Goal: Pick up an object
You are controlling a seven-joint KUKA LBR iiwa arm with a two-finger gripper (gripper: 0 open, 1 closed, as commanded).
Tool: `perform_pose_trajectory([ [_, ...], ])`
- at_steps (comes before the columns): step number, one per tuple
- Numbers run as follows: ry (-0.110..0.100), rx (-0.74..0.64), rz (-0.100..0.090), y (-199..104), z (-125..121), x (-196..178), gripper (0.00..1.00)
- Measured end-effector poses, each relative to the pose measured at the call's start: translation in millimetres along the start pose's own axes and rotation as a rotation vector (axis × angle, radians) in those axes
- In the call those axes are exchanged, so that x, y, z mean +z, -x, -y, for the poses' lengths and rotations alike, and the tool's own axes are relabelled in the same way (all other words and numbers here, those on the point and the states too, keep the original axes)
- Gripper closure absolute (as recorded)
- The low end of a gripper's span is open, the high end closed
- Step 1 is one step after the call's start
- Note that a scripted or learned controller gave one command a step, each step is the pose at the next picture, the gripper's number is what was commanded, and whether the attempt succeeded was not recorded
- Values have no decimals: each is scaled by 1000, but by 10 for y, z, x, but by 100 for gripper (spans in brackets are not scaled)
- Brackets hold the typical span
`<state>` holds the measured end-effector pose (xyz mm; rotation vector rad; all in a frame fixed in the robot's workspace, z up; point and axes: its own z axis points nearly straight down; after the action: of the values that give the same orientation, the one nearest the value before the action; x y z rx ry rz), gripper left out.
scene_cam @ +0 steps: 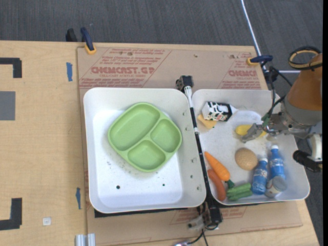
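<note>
Landmark: the right white plastic bin (302, 191), the one nearer the arm. At its near edge, a green cucumber-shaped toy (239, 191) lies along the rim, touching the low end of a dark orange carrot toy (217, 184); a brighter orange carrot toy (218, 166) lies just above that one, both slanting up toward the bin's left wall. In the near right corner, two blue plastic bottles with white caps (268, 170) lie side by side. Just left of the bottles, mid-bin, a tan egg-shaped object (246, 158) sits alone. Farther back, a yellow toy (244, 130) lies toward the right side, and the grey metal hand (258, 130) is down over it, touching or nearly so; how far its fingers stand apart cannot be told, nor whether anything is gripped. The grey arm with orange band (306, 94) enters over the bin's right wall. At the far left corner, a black-and-white cow-patterned toy (218, 110) rests beside a small yellow piece (206, 121). Left of this bin, touching it, a second white bin (97, 152) holds a light green three-compartment plate (145, 136). Both stand on a cardboard sheet (128, 65) on the wooden table (36, 137).
</note>
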<state>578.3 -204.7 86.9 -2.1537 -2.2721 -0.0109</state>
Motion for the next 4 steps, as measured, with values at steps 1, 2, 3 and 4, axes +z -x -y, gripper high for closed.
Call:
perform_pose_trajectory([
  [1,-8,501,12,-840,-909,29,0],
  [2,-15,541,4,-100,-870,25,0],
  [3,1,348,5,-36,-91,-210,0],
  [4,5,296,12,-212,538,19,0],
])
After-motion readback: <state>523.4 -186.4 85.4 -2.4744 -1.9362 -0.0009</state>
